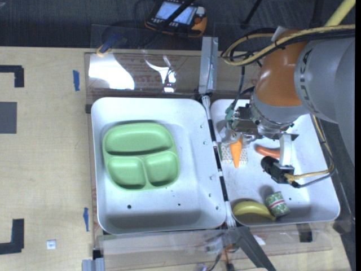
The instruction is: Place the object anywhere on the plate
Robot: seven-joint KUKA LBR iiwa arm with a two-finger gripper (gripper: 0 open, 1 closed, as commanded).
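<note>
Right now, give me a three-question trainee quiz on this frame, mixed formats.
1. True or false: the green three-compartment plate sits in the right white bin.
2. Which lies nearest the arm's two-finger gripper? A) yellow banana B) orange carrot-shaped toy C) small green patterned can
3. Fill in: the banana lies along the right bin's ____ edge in the camera view.

Key: 1 false, it sits in the left white bin; 2 B; 3 bottom.
</note>
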